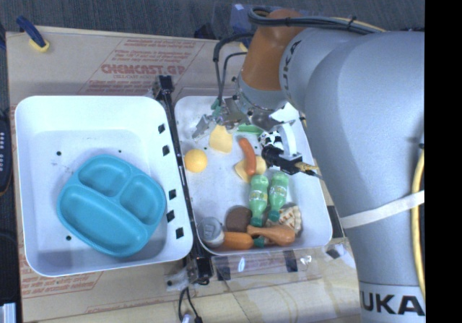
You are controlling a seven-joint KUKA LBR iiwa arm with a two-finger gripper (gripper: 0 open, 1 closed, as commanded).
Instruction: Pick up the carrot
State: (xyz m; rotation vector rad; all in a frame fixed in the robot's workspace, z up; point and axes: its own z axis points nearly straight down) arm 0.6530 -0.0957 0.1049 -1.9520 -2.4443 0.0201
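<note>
The fingers (216,121) sit at the far end of the right bin (315,195), low over its floor, pointing left; the silvery tips look slightly parted with nothing between them, though glare and small size make the gap hard to read. The carrot (248,156) lies just right of and nearer than the tips, close but apart from them. Its long axis runs far-to-near with a slight tilt, the narrow end far. It lies between a yellow wedge (221,140) on the left and a black-and-white toy (273,140) on the right, its near end touching a pale yellow piece (242,168). So the move turns on a short shift right and near, fingers closing across the carrot's width.

A second orange item (237,240) lies at the near wall beside a drumstick-like toy (274,234); could be confused with the target. The wrist and grey arm (361,126) cover the bin's far-right corner. Left bin (29,134) holds a blue tray (112,202).
</note>
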